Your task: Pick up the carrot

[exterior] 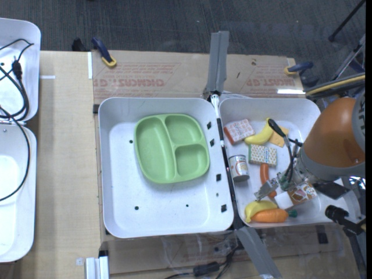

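Observation:
The orange carrot (271,215) lies on its side at the front edge of the right bin (308,106), its green tip pointing right. A yellow fruit (257,207) touches its left end. My gripper (273,186) hangs low in the right bin, just above and behind the carrot, close to a red sausage (264,172). Nothing can be seen held in it. The grey arm with its orange band (337,138) covers the bin's right side.
The right bin also holds a can (238,168), a cracker box (263,154), a banana (260,136), a red-and-white pack (239,130) and a brown carton (302,194). A green divided plate (172,147) lies in the left bin (116,214).

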Robot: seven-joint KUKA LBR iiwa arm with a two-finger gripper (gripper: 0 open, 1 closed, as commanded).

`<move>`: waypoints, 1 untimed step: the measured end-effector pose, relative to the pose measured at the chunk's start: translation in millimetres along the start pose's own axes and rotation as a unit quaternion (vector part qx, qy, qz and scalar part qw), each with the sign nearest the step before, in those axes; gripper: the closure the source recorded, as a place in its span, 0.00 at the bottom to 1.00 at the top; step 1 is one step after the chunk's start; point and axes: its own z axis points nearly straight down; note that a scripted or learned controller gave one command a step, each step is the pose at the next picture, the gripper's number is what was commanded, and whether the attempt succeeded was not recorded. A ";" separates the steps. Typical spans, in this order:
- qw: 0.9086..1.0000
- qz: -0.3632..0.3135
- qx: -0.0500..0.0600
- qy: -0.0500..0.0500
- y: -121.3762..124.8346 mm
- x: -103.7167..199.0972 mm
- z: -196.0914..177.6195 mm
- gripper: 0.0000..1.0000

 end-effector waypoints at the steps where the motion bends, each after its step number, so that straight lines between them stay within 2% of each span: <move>1: 0.996 -0.090 0.000 0.000 -25.8 -59.5 8.8 0.00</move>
